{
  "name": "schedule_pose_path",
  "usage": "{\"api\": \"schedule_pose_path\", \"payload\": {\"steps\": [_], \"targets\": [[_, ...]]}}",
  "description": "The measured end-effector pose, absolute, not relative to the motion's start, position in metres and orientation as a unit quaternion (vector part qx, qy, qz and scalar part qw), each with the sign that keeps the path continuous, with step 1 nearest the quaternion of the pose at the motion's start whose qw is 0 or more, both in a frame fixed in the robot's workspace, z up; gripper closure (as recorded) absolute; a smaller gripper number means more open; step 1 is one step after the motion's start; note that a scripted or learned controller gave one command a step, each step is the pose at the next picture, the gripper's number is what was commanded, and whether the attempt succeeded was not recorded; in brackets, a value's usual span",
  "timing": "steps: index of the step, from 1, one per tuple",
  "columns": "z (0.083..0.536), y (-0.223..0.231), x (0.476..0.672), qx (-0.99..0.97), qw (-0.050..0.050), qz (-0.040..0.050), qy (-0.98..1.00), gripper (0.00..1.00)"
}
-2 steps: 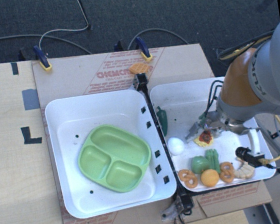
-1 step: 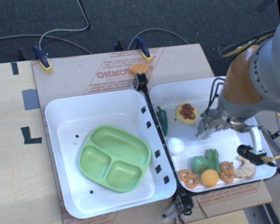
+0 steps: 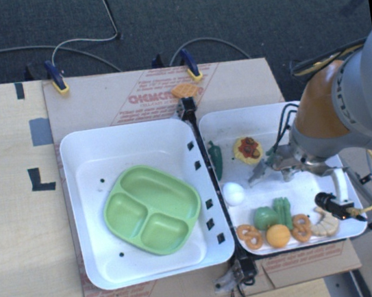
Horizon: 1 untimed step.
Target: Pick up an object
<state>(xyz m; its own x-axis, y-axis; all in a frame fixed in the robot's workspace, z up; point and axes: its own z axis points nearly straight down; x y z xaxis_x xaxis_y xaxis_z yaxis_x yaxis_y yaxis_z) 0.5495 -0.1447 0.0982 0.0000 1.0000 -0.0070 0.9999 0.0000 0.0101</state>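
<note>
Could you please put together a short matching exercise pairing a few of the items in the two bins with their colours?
Things:
1. divided plate in the left bin
2. egg by the divider
3. round fruit near the front wall
4. pretzel beside it

Colours:
A. orange
B. light green
C. brown
D. white

Pairs: 1-B, 2-D, 3-A, 4-C
</note>
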Motion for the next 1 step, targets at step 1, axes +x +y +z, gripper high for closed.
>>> {"api": "schedule_pose_path", "payload": {"steps": [1], "targets": [[0.0859, -0.1059, 0.6234, 0.706, 0.002, 0.0011, 0.708, 0.00]]}}
